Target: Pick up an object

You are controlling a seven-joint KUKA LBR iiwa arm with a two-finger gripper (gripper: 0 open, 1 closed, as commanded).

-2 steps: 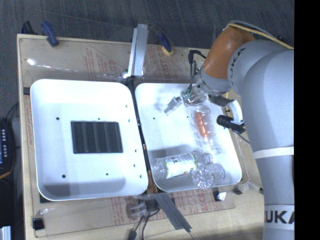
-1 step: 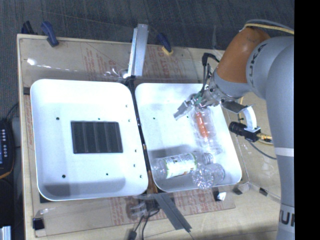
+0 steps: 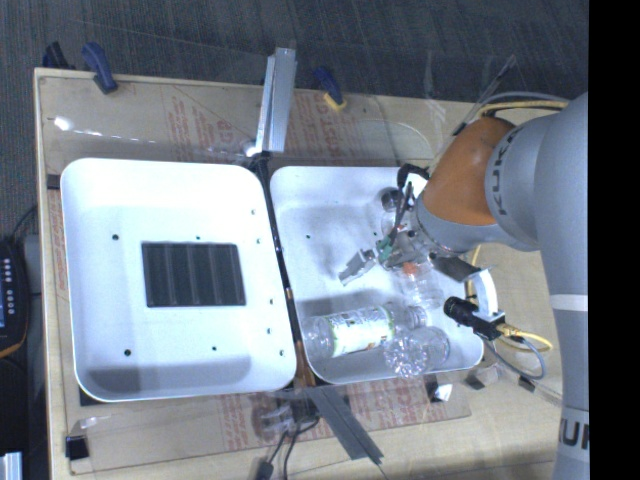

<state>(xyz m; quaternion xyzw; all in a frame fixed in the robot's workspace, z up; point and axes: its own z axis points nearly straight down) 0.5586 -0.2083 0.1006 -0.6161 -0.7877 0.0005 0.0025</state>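
The end effector (image 3: 385,256) hangs low over the middle of the right bin (image 3: 300,208), below the arm's orange band (image 3: 470,173). How far it is open cannot be told: its tip is a small tangle of grey and dark parts, with a speck of red and green, and nothing can be made out as gripped. A small grey piece (image 3: 355,265) lies just to its left on the bin floor; whether they touch is unclear.

Along the near side of that bin lies a clear plastic bottle (image 3: 350,332) on its side, with a pale label and a touch of green. Beside it to the right sit more clear plastic items (image 3: 415,348), hard to separate from each other and from the white floor.

The left bin (image 3: 90,208) has a dark ribbed rectangle (image 3: 193,274) at its centre. Both bins rest on a pale wooden counter (image 3: 150,108) with blue clamps (image 3: 98,66) at its far edge, over dark carpet (image 3: 300,8).
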